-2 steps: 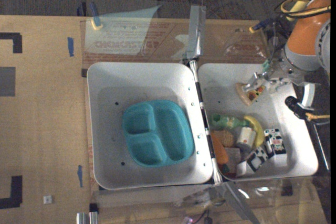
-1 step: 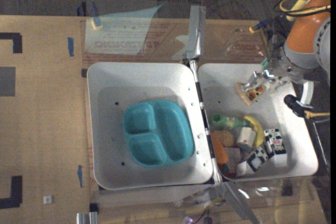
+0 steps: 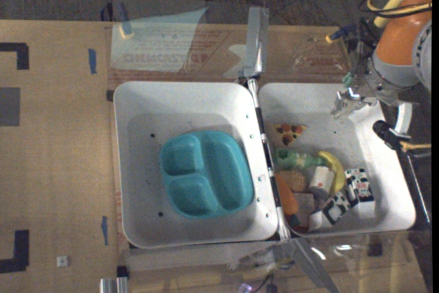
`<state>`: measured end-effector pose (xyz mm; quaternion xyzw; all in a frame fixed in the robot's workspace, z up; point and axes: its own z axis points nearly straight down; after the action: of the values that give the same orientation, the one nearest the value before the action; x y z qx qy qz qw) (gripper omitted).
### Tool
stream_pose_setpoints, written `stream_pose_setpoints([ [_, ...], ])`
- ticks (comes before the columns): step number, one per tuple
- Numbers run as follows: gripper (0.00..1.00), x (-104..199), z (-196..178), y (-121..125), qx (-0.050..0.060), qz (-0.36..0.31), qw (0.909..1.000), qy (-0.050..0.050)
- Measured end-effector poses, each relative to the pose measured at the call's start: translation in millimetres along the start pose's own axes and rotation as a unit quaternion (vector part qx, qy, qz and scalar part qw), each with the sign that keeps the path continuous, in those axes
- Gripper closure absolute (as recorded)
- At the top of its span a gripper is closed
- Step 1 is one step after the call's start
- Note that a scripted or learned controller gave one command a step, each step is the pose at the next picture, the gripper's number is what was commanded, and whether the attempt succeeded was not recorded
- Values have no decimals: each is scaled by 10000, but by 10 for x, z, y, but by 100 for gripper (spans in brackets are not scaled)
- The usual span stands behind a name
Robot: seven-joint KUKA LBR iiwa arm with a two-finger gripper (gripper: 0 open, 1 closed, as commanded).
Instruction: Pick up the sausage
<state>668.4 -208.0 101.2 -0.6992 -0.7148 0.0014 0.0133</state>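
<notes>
The sausage looks like the orange-red elongated piece lying along the left wall of the right bin, near its front. It is partly tucked among other toy foods. My gripper hangs over the far right part of that bin, well away from the sausage, up and to its right. Nothing is visibly held in it. The grey arm with its orange band comes in from the right edge.
Around the sausage lie a pizza slice, a green piece, a banana, a tan cracker, a small cylinder and two cow-patterned blocks. The left bin holds a teal divided plate.
</notes>
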Motion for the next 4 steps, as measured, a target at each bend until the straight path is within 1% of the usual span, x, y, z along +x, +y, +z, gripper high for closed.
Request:
stream_pose_setpoints([
  [1,100,4,-118,13,-24,-9,10000,-14],
  [2,0,5,-117,13,-22,-9,10000,-14],
  [3,0,1078,109,-421,-176,-797,9966,-108],
  [4,100,1063,-11,-410,-203,-782,9967,-115],
])
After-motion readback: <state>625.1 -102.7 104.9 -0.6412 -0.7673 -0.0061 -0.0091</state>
